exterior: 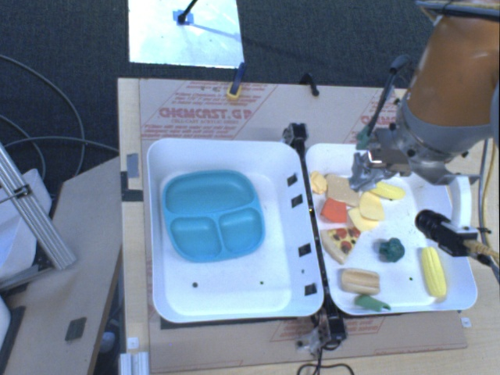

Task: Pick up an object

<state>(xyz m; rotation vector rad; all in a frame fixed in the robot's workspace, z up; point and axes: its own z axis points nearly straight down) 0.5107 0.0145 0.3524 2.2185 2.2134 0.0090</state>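
One claw (364, 175) is what I have low in the right bin (466, 291), over the tan bread slice (341, 187); I cannot tell its state from here. Just right of the slice lie pale yellow pieces (373, 206), below it an orange-red chunk (334, 211) and a pizza slice (341, 243). Further off sit a green lump (391, 248) and corn cob (433, 271). Left of the slice, the other bin (226, 307) holds a blue tray (211, 213).

Bright, even light from overhead, and the two white bins (234, 307) come close to washing out. A shiny sheet (183, 22) at the top glares pale blue-white. Shadows stay soft and short under the blue tray (211, 213). The arm's orange band (457, 53) looks blurred, the dark floor (55, 22) grainy, and small items look soft.
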